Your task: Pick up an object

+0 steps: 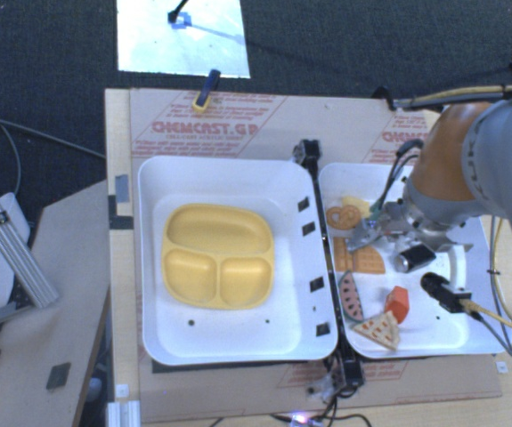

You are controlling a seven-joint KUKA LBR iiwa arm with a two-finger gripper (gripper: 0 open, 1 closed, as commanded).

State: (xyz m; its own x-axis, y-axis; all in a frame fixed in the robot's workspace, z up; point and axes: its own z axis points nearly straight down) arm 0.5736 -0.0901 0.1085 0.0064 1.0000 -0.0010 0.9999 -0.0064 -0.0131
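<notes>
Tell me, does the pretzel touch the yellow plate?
Apart. The camera view shows the pretzel in the right bin, the yellow plate in the left.

floor: dark carpet point(51, 34) | pale sheet point(182, 38) | side table point(55, 265)

We see a yellow divided plate point(218, 256) in the left bin point(238, 174), and a yellow-blue clip point(207, 92) on the desk point(264, 123) behind it.

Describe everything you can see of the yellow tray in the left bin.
The yellow divided tray looks like matte plastic, rounded at the corners, with one long compartment along its far side and two smaller ones along its near side. It lies flat, right way up, about mid-floor in the left bin. Nothing rests in it or touches it.
</notes>
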